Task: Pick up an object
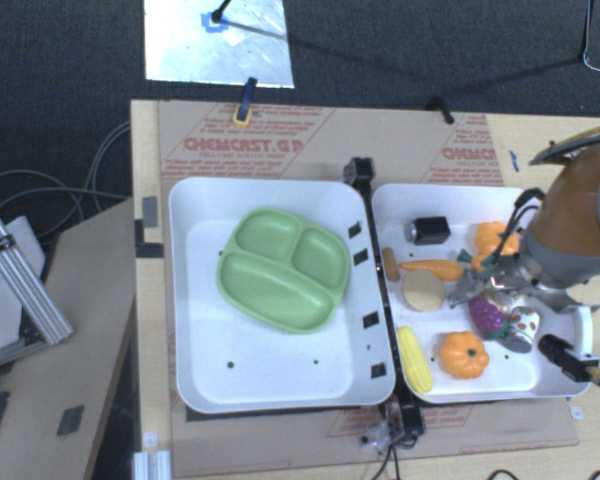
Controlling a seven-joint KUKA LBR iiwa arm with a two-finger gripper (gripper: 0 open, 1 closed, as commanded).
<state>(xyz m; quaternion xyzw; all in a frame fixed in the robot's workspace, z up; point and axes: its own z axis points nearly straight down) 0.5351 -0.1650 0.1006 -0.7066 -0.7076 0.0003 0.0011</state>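
Note:
The right bin (450, 206) holds several toy foods: a carrot (432, 267), a round tan piece (422, 291), purple grapes (488, 316), a small orange pumpkin (461, 354), a corn cob (413, 357), an orange piece (491, 238) and a black block (431, 230). My gripper (477, 283) comes in from the right and hangs low over the bin's middle, between the carrot tip and the grapes. Its metal tips sit close to the grapes and the tan piece.
The left bin (195, 268) bears a green divided plate (283, 268). A black divider with clips (372, 268) runs between the bins. The arm's grey body (575, 228) covers the right bin's far right side. A small patterned object (520, 325) lies by the grapes.

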